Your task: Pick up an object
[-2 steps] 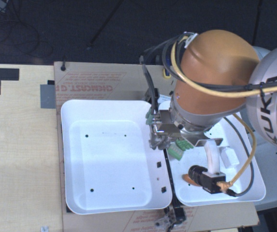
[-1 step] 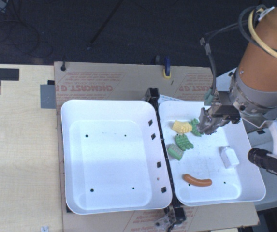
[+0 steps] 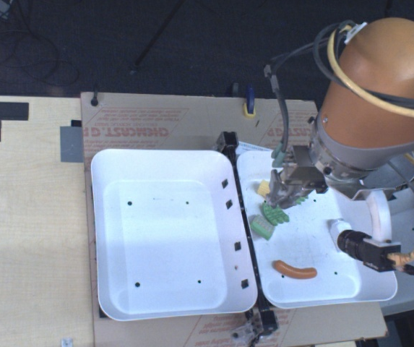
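Note:
My gripper (image 3: pixel 285 194) hangs low over the left part of the right bin (image 3: pixel 337 295). Directly under and beside it lies a green toy (image 3: pixel 273 214), with a paler green block (image 3: pixel 261 228) touching it at the lower left. A small yellow piece (image 3: pixel 264 189) peeks out just left of the gripper. An orange-red sausage-shaped toy (image 3: pixel 294 270) lies nearer the front of the same bin, apart from the gripper. The gripper body hides whatever is between the fingers.
The left bin (image 3: pixel 120 295) sits beside the right one, with a black clip strip (image 3: pixel 237 215) along the shared rim. The arm's large orange-banded body (image 3: pixel 376 56) overhangs the right bin's far right side.

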`<act>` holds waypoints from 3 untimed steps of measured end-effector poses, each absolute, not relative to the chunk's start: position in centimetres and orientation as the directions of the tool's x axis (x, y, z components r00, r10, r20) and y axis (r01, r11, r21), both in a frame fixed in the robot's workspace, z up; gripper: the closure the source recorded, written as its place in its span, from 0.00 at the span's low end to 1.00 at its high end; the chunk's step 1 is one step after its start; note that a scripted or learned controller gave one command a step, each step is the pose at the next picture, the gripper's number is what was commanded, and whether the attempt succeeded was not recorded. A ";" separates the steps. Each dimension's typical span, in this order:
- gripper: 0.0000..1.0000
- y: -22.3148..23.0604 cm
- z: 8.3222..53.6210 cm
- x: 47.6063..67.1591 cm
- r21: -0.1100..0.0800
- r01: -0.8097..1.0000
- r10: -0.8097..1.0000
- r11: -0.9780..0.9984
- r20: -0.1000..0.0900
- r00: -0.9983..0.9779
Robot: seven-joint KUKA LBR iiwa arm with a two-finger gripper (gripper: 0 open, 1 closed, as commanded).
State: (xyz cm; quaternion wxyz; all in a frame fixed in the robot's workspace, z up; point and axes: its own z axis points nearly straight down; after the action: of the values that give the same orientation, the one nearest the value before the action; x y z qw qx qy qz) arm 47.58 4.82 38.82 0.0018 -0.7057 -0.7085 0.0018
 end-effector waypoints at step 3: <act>1.00 14.2 44.7 47.5 -0.001 1.000 1.000 0.006 0.001 -0.006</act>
State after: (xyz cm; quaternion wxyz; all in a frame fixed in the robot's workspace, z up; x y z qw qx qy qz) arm 47.53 14.20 44.73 0.0006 -0.7050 -0.7092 0.0000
